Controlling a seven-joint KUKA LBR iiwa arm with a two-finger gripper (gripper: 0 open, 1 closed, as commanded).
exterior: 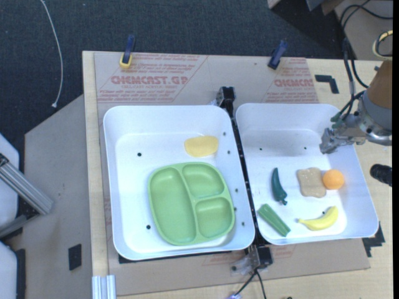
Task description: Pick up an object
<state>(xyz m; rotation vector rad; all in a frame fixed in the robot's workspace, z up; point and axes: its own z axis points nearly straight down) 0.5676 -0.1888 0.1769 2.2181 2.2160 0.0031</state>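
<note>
We are viewing the end effector (pixel 333 139) hanging over the upper right part of the right bin (pixel 293 120); whether it is released or clenched, we cannot tell. The likeliest targets are lying just below it in the view: the orange ball (pixel 334 179) touching the tan slice of bread (pixel 311 182), with the banana (pixel 320 220) further toward the near rim.

Robotics lab bench, protective-film board (pixel 206 73) clamped at its far edge by a yellow clip (pixel 127 56) and a blue clip (pixel 277 56), two white bins (pixel 118 142) on it, toy food inside, cables (pixel 37 17) across dark carpet beyond the board
</note>
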